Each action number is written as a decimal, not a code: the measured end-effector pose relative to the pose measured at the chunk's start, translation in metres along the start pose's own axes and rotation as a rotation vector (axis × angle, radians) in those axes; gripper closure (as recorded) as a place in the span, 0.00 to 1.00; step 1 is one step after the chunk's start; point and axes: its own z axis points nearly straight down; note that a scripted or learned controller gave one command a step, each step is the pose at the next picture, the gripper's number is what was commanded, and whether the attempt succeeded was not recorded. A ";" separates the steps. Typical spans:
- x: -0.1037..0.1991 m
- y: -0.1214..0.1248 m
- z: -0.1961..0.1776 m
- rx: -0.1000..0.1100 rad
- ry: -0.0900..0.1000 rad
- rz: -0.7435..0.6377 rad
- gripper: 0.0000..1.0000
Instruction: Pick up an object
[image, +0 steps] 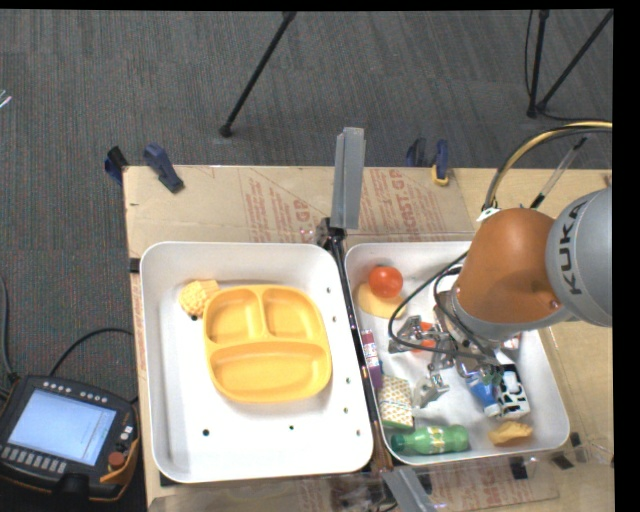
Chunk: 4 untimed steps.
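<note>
Arm came in from the right, gripper (437, 385) low inside the right bin (556, 400), over the clutter near bin centre. Couldn't tell jaw state, wrist and cabling blocked the view, and nothing visibly clamped, so no pick confirmed. Candidates around it: blue bottle (483, 389) just right of the tips, touching or nearly; checkered packet (396, 399) just left, toward the divider; green bottle (431, 438) nearer the front wall, long axis running left-right along that wall. Red ball (386, 279) on a yellow piece (374, 303) sat at the back-left corner, well apart. My read: nearest target was the blue bottle, lying front-right of the tips w/ axis roughly diagonal, so approach prob needs a small shift right plus wrist rotation across that axis. Left bin (160, 400) held a yellow tray (267, 342), not relevant.
</note>
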 end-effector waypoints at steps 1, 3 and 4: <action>-0.087 -0.047 -0.003 -0.002 -0.002 -0.507 0.00; -0.001 -0.106 -0.008 0.002 -0.031 -0.526 0.00; 0.043 -0.109 -0.001 -0.003 -0.004 -0.496 0.00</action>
